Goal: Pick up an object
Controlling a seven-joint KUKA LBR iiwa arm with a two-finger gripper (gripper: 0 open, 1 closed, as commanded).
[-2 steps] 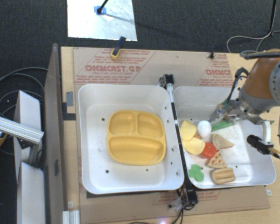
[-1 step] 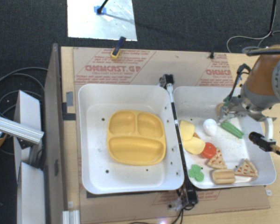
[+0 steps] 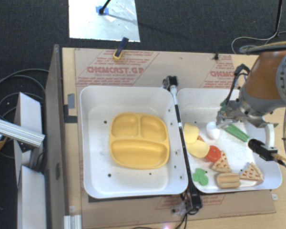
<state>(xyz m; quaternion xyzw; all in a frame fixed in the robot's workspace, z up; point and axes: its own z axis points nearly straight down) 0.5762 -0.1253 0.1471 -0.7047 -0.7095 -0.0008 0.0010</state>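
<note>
The right bin [image 3: 200, 101] holds several toy foods. A white egg [image 3: 212, 130] and a green stick-shaped piece [image 3: 237, 132] lie near its middle. Two yellow pieces [image 3: 191, 133] [image 3: 198, 149] rest against the left wall, with a red tomato [image 3: 213, 153] beside them. Two pizza slices [image 3: 221, 164] [image 3: 251, 172], a bun [image 3: 228, 180] and a green broccoli [image 3: 200, 177] lie along the front. My gripper [image 3: 224, 119] hangs low over the right bin, just above and right of the egg, close to the green piece's upper end. Nothing shows between its tips.
The left bin [image 3: 95, 128] holds a yellow divided plate [image 3: 139, 140]. A black bar [image 3: 177, 113] runs between the two bins. A black fitting on a cable [image 3: 262, 149] hangs from the arm over the right bin's right side.
</note>
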